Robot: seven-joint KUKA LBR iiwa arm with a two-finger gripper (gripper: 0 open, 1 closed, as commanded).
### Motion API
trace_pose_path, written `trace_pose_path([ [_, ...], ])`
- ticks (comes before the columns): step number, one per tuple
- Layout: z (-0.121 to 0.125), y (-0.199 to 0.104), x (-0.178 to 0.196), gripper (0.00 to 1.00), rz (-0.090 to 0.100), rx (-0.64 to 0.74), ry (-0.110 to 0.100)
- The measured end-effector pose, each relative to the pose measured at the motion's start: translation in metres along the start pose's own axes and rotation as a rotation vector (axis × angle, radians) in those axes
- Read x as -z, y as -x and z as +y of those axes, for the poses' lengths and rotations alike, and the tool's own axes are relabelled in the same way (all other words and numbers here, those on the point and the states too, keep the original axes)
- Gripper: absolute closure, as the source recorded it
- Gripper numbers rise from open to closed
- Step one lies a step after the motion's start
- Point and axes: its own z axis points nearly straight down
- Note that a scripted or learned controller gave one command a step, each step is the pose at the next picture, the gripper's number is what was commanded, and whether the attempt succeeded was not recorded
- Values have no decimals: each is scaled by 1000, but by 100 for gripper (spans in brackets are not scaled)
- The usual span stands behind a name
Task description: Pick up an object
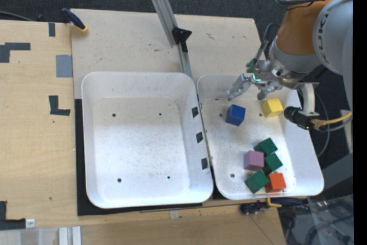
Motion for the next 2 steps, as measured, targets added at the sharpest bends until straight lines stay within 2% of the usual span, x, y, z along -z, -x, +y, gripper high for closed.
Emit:
trace_pose_path([
  [1,1,0,3,0,-1,1,5],
  [2,-4,2,-61,0,-1,0,-2],
])
